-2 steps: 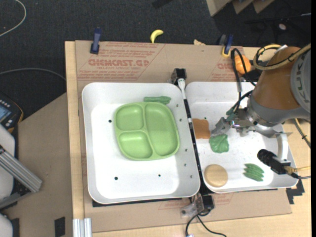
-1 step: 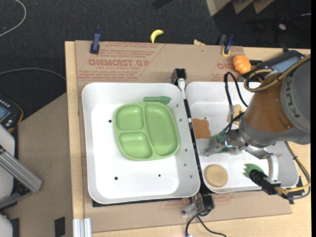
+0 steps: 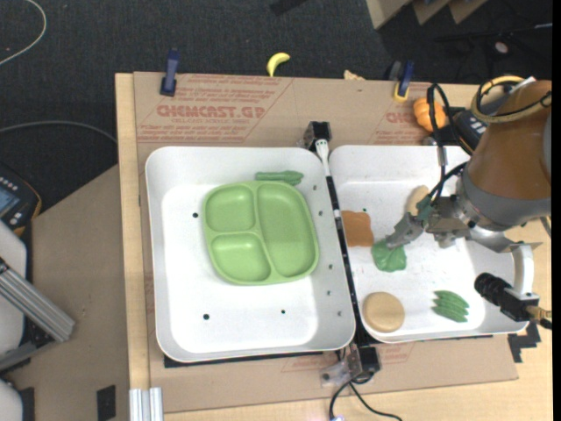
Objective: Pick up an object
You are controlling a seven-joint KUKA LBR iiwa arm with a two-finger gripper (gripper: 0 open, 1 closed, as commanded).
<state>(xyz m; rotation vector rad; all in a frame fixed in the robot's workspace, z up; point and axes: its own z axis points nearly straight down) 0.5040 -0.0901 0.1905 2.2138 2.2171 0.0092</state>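
Descent stage of the pick: gripper (image 3: pixel 399 238) low in the right bin (image 3: pixel 412 169), tips right at the top edge of the green leafy piece (image 3: pixel 389 259), orange-brown block (image 3: pixel 357 228) just beside to the left. Jaw state impossible to tell, tips too small and blurred. Next, likely: close squarely on the green piece, lift straight, avoid dragging the neighbouring block.
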